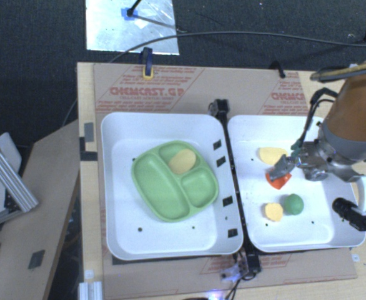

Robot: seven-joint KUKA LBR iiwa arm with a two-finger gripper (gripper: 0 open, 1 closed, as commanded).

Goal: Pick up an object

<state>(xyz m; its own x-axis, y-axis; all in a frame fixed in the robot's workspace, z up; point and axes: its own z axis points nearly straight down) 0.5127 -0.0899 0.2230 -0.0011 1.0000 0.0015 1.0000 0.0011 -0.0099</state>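
Surface (189,83): brown board, red print "CHEMCAST GP" x2. Left bin (120,230): green divided plate (164,192) w/ yellow item (183,160) in top compartment. Right bin (308,233): yellow piece (270,154), small yellow piece (273,212), green ball (293,203), red object (278,180). End effector (283,168) over red object, touching or just above; finger state: can't tell.

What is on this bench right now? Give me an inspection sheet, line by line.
Surface: two white bins, left bin and right bin, on a brown board.
Job's things: red piece, yellow piece, small yellow piece and green ball in the right bin.
Clutter: green divided plate with a yellow item, left bin.
Claw: claw low over the red piece; grip not clear.
Cables: black cable behind the board.
Surroundings: foil sheet, metal rail.
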